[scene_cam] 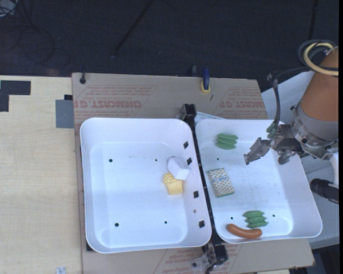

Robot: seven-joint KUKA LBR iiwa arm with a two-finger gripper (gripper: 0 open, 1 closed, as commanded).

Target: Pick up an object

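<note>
My gripper hangs over the right bin, near its back right part. It is open with nothing between its fingers. A green ridged pod lies to its left near the bin's back wall. A checkered green-and-white block rests beside the divider, below and left of the gripper. At the front of this bin lie a second green pod and an orange sausage, touching each other.
The left bin holds a white block leaning on a yellow ridged piece near its right wall. Black clips join the two bins. Cardboard lies under both.
</note>
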